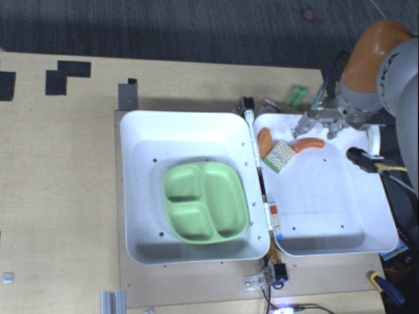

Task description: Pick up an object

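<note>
Nothing is lifted yet. My gripper [319, 124] hangs at the upper right of the frame, over the right bin [327, 208], just above the orange sausage-shaped toy [308, 145] lying on the bin floor. Whether I have closed on anything, I cannot tell. The grasp and lift remain. My wrist hides the contact.
</note>
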Robot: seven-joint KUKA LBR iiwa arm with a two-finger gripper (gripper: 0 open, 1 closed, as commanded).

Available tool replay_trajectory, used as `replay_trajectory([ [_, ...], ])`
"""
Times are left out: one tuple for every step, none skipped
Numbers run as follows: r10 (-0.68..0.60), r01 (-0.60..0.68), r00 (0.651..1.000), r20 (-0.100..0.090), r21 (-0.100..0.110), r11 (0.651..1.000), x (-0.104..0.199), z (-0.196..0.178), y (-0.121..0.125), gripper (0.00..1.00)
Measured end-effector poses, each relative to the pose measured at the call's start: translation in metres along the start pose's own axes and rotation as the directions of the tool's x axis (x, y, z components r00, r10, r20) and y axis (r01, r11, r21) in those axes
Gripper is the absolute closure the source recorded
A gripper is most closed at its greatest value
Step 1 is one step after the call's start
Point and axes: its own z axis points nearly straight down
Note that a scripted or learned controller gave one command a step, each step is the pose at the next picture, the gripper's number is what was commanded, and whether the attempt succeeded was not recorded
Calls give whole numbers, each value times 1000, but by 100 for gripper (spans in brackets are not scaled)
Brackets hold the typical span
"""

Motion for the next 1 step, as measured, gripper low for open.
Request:
replay_trajectory([
  [9,-9,1000,0,3,1000,19,45,-82,0],
])
